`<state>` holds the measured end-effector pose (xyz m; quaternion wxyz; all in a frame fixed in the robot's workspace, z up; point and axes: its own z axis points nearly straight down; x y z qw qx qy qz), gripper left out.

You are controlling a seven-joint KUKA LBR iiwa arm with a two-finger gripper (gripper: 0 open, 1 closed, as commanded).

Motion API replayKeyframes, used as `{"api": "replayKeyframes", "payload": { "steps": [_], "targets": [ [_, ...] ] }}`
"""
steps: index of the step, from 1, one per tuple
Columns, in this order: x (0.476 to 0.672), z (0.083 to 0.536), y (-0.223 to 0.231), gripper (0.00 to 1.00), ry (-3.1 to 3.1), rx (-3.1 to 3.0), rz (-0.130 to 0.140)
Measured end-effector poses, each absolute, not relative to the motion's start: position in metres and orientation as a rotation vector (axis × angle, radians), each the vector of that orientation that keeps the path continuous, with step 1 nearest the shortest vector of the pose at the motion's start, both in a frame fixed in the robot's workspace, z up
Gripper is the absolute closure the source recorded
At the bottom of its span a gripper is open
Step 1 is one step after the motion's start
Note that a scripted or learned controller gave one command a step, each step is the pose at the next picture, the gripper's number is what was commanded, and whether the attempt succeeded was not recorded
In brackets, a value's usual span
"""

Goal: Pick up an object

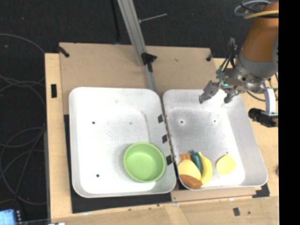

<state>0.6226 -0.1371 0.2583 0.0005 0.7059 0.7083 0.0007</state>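
My gripper (217,97) hangs over the far edge of the right bin (211,125), fingers spread open with nothing between them. At that bin's near edge lies a cluster: a yellow banana (205,168), a dark green piece (196,161) on top of it, and an orange-brown rounded piece (190,176) at the near left corner. A yellow lemon-like object (226,164) rests just to the right of the cluster. A green bowl (144,161) stands in the left bin (108,121) near its front right corner. The gripper is far from all of these.
A metal pole (133,29) slants up from behind the divide between the bins. Brown board surrounds the bins. Black clips sit along the seam between the bins.
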Motion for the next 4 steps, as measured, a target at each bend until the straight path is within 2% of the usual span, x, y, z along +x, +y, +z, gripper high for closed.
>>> {"api": "replayKeyframes", "payload": {
  "steps": [1,3,4],
  "targets": [
    [0.623,0.258,-0.137,0.0,2.225,2.217,0.002],
    [0.612,0.168,-0.135,0.0,2.22,2.223,-0.007],
    [0.61,0.107,-0.129,0.0,2.22,2.226,-0.008]
  ]
}}
